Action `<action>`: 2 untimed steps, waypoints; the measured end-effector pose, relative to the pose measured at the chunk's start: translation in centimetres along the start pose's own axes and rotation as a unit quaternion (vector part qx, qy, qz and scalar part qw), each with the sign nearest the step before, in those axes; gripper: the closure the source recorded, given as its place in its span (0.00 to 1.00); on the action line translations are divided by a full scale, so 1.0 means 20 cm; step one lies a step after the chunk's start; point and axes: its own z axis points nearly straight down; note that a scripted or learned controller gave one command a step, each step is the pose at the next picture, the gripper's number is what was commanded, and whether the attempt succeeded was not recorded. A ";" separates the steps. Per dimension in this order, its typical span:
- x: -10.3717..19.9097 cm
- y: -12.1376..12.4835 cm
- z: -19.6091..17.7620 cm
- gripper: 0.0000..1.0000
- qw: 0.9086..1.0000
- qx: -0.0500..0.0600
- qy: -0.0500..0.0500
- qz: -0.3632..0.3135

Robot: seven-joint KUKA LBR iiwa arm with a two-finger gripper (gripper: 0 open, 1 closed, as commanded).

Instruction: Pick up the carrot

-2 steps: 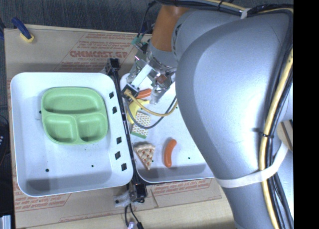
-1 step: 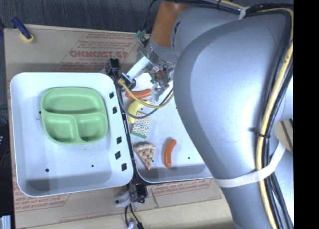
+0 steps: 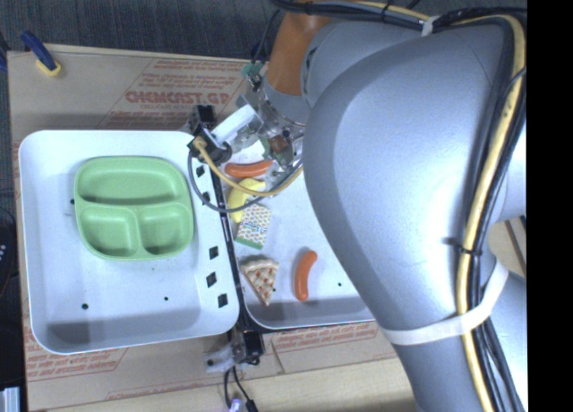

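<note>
Your grey arm point(image 3: 403, 186) covers much of the right bin point(image 3: 322, 316); the left bin point(image 3: 45, 222) holds a green divided plate point(image 3: 134, 207). The gripper point(image 3: 255, 146) hangs over the carrot point(image 3: 248, 168); you cannot tell its finger state. A sausage point(image 3: 305, 275) lies nearer.

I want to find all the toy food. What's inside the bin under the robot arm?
In the right bin lie an orange sausage-like piece, a waffle-like slice, a checked packet, something yellow and an orange piece by the gripper. The arm covers the rest.
</note>
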 end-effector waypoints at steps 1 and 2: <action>-0.07 0.03 0.00 0.00 1.000 0.000 0.001 -0.014; -0.07 0.03 0.00 0.00 1.000 0.000 0.001 -0.014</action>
